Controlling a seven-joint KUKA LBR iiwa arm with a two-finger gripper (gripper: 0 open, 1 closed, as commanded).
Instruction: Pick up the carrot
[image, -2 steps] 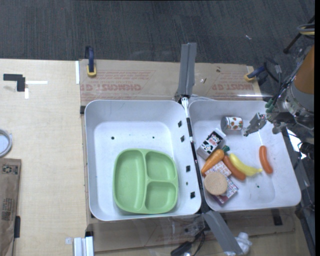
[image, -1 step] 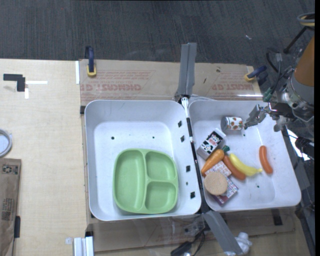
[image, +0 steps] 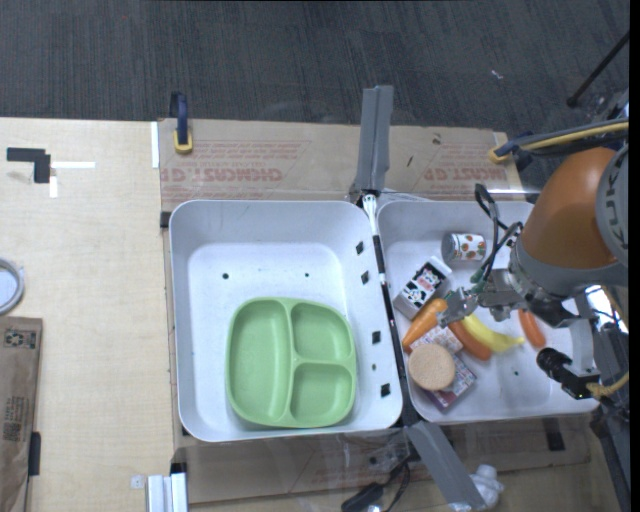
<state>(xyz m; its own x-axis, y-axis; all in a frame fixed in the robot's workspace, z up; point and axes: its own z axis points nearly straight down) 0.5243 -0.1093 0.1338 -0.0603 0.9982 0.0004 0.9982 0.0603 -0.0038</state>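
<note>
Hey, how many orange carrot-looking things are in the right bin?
3. One carrot lies beside the milk carton, a second sits under the banana, and a third lies right of the pincer. The arm may hide more.

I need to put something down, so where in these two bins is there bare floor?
Left bin: bare floor behind the green plate, up to the far wall. Right bin: a bare strip along the far wall; its middle is crowded with carrot, banana and gripper.

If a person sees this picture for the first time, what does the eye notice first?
Probably the green plate, lying alone in the left bin. Next, the orange-banded arm reaching into the right bin, its gripper low over a cluster of toy food: a carrot, a banana and a round biscuit.
</note>
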